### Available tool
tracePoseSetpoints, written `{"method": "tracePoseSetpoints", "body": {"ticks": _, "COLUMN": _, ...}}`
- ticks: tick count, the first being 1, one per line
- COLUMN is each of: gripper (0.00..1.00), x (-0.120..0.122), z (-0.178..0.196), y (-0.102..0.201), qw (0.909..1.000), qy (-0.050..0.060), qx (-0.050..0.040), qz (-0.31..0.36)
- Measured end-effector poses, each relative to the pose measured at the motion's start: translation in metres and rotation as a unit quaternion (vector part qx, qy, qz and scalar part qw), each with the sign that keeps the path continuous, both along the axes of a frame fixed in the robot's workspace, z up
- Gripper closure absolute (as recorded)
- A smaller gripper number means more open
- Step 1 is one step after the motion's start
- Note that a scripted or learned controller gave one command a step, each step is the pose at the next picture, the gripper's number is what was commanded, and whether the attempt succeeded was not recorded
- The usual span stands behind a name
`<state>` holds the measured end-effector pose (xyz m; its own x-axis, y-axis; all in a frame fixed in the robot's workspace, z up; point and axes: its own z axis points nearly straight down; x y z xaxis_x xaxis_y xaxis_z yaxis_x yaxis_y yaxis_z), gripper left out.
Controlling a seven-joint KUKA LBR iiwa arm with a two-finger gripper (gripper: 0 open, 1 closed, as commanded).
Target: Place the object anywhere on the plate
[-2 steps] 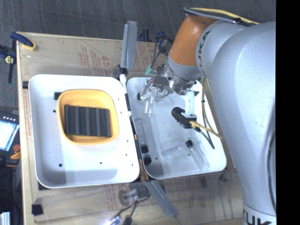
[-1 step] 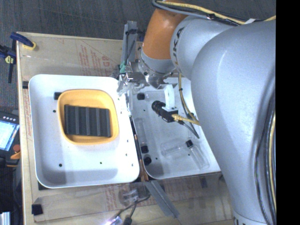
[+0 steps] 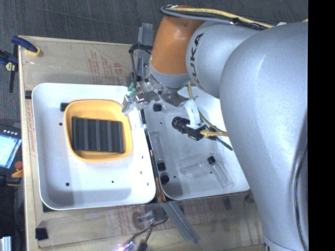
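A yellow plate [image 3: 70, 116] with rounded corners lies in the left white bin [image 3: 52, 187]. A dark grey ribbed slab [image 3: 99, 135] covers the plate's middle. My gripper [image 3: 132, 97] hangs over the divide between the two bins, just off the plate's upper right corner, with a small green-tipped part at its end. The orange wrist band [image 3: 170, 46] and grey arm [image 3: 261, 114] rise behind it and hide much of the right bin. A clear, hard-to-see plastic item [image 3: 201, 167] lies on the floor of the right bin [image 3: 230, 184].
A black cylinder with a cable [image 3: 184, 125] sticks out under the wrist over the right bin. A small black piece [image 3: 211, 160] sits near the clear item. A blue clamp [image 3: 26, 45] grips the bench's far left corner. A screen device [image 3: 8, 148] sits at the left edge.
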<state>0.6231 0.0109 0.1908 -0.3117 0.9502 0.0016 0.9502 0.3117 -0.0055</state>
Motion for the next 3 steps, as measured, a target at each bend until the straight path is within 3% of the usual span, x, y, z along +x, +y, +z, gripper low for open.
{"method": "tracePoseSetpoints", "body": {"ticks": 1, "gripper": 1.00, "x": -0.026, "z": 0.000, "y": -0.004, "qw": 0.9939, "qy": 0.000, "qx": 0.0005, "qz": 0.110}}
{"method": "tracePoseSetpoints", "body": {"ticks": 2, "gripper": 1.00, "x": -0.023, "z": 0.009, "y": 0.025, "qw": 0.9815, "qy": -0.002, "qx": 0.0004, "qz": 0.191}}
{"method": "tracePoseSetpoints", "body": {"ticks": 3, "gripper": 0.00, "x": -0.023, "z": 0.009, "y": 0.025, "qw": 0.9815, "qy": -0.002, "qx": 0.0002, "qz": 0.191}}
